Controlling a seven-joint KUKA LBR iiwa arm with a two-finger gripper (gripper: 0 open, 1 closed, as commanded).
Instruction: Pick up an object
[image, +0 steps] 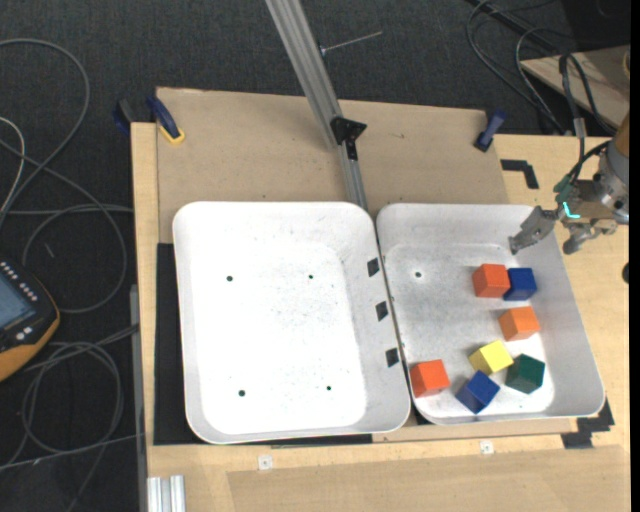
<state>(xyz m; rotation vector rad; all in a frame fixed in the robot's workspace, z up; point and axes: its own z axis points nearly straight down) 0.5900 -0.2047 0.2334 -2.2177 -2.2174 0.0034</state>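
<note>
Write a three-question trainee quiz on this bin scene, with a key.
1. True or false: the blocks all lie in the right bin.
2. How many orange blocks are there?
A. one
B. two
C. three
3. Which block touches the blue block near the tool?

Key
1. True.
2. C: one up top, one mid-bin, one at the front.
3. The upper orange block. A second blue block, a yellow block and a green block lie further forward. The tool is open above the bin's far right corner, holding nothing.
</note>
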